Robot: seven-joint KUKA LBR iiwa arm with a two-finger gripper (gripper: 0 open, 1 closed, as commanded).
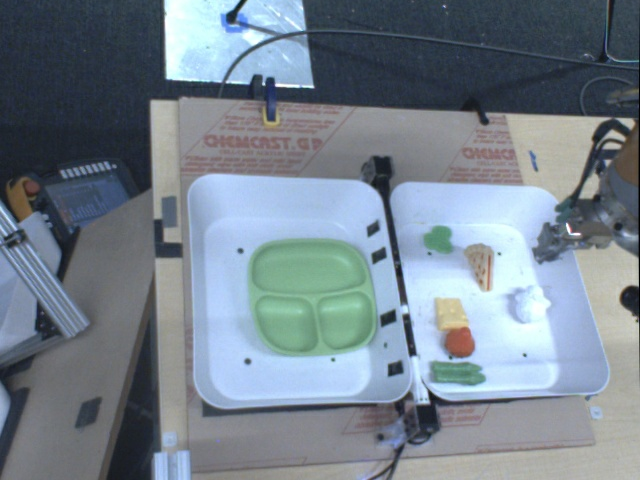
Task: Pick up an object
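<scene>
Camera view: gripper [552, 240] at right bin's [575, 313] right rim, finger state unclear; pizza slice [482, 266] long axis near-far.

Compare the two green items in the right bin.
The broccoli-like green piece lies near the bin's far edge; the long green pod lies near its front edge. The first is small and rounded, the pod long and flat. The pod lies beside the red tomato; the broccoli piece stands alone. Both are green.

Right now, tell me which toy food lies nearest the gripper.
The white piece, alone by the right bin's right wall, just below the gripper. The other pieces lie further left.
</scene>
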